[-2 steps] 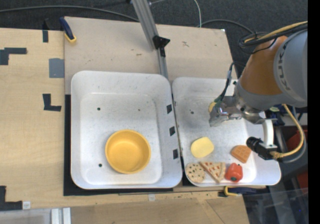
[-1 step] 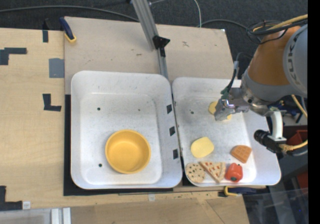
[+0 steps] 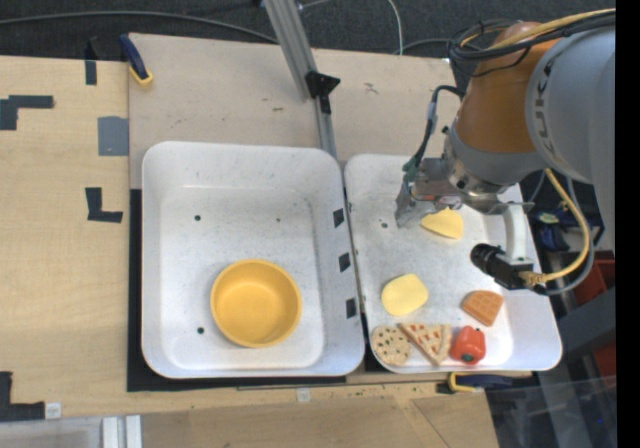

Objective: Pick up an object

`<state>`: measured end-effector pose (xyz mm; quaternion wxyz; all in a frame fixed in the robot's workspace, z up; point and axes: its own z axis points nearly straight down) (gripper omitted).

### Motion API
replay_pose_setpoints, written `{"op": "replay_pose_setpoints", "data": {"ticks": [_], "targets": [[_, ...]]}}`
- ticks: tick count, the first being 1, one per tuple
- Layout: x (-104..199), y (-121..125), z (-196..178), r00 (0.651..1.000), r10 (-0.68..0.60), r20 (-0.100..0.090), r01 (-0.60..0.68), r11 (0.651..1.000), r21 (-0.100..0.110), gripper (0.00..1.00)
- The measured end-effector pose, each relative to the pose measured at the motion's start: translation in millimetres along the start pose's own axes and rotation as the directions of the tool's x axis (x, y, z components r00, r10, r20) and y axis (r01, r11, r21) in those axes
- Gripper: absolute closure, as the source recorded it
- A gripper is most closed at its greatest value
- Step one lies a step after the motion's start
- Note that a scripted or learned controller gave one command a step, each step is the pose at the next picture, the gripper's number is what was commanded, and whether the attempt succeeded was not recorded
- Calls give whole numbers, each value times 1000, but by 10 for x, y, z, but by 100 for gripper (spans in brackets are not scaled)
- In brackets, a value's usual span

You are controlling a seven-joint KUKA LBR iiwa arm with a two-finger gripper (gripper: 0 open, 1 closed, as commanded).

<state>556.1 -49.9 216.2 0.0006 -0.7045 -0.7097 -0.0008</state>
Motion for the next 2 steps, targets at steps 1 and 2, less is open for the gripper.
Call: {"op": "replay_pose_setpoints", "data": {"ticks": [1, 2], "targets": [[491, 95, 71, 1000, 0, 1, 0, 1000, 3, 100], [1021, 260, -74, 1000, 0, 0, 0, 1000, 0, 100]]}}
